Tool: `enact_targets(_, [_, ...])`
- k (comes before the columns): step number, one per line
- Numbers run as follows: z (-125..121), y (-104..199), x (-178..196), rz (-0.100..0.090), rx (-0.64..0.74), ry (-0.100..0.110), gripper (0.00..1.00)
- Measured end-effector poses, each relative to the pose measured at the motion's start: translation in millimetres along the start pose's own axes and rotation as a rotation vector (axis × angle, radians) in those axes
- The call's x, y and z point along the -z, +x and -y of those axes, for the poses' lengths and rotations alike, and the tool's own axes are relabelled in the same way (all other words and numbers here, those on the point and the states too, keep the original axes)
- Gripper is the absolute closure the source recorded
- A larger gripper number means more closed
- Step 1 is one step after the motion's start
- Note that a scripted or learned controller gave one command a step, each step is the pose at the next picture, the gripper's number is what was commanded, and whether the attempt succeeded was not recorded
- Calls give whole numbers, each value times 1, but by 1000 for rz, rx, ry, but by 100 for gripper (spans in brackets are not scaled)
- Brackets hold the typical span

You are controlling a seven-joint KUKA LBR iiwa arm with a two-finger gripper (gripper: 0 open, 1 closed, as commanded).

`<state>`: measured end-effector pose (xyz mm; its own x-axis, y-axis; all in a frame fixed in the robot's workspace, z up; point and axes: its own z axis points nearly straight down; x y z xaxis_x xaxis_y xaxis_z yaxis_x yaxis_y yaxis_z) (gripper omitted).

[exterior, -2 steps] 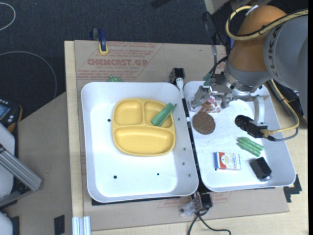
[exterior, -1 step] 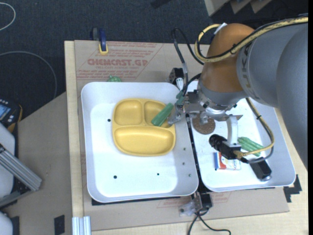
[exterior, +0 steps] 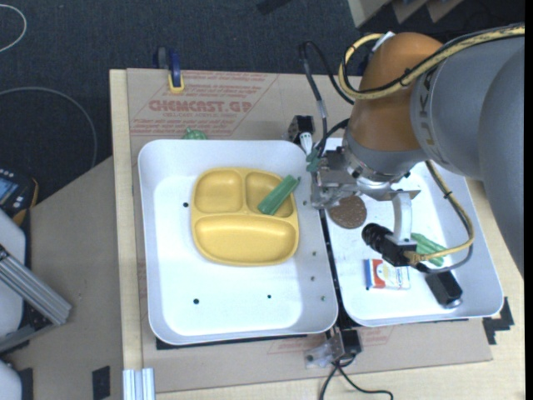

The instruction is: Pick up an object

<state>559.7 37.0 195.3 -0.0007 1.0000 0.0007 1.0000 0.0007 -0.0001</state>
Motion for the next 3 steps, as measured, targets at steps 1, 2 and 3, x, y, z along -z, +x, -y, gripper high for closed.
enact_targets(1, [42, 23, 83, -2, 4, -7, 100])
enact_targets(2, [66, 73, 110, -2, 6, -4, 100])
enact_targets(3, [81, 121, 115, -1, 6, -2, 100])
